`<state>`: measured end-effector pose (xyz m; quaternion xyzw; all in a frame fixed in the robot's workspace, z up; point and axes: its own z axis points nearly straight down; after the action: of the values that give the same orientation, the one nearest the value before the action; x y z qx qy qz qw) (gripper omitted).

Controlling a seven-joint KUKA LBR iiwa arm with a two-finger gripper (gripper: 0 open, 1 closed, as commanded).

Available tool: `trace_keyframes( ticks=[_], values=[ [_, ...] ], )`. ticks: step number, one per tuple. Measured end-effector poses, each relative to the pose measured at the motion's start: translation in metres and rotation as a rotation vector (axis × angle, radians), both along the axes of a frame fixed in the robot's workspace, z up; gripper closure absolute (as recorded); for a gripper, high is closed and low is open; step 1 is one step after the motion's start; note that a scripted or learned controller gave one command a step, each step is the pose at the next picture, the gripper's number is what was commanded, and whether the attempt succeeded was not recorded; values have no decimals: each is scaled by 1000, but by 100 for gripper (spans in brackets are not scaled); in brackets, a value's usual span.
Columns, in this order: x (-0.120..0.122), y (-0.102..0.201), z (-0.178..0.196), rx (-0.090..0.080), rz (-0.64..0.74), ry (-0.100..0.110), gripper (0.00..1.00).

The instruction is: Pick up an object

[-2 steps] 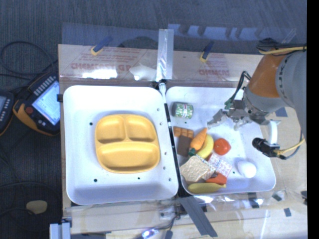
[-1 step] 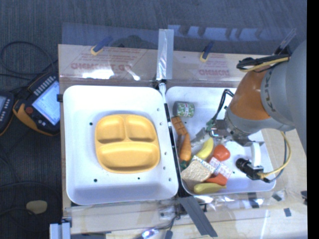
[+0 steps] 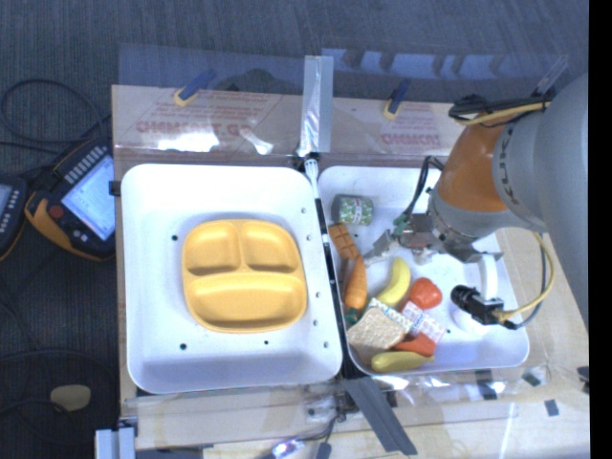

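- Arm [image 3: 507, 175]: grey with an orange band, reaching in from the right over the right bin [image 3: 507, 357].
- Gripper [image 3: 406, 235]: low inside the right bin, just above the yellow banana [image 3: 394, 282]; whether it is apart or together cannot be told (the wrist covers it).
- Right bin contents, crowded along its left side: a green can [image 3: 353, 209] at the back; an orange carrot [image 3: 356, 285] beside the banana; a red tomato [image 3: 425, 294] just right of the banana; a slice of toast [image 3: 376, 330] near the front; a second yellow piece [image 3: 401, 360] at the front edge.
- Left bin [image 3: 153, 352]: holds a yellow divided tray [image 3: 245, 273], lying flat near the middle.
- Handheld pendant [image 3: 81, 199]: on the floor, left of the bench, well apart from both bins.
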<state>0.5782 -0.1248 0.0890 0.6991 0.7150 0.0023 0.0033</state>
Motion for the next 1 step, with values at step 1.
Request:
trace_keyframes(
  ticks=[1],
  values=[
    [1, 0, 10, 0, 0, -2, 100]
  ],
)
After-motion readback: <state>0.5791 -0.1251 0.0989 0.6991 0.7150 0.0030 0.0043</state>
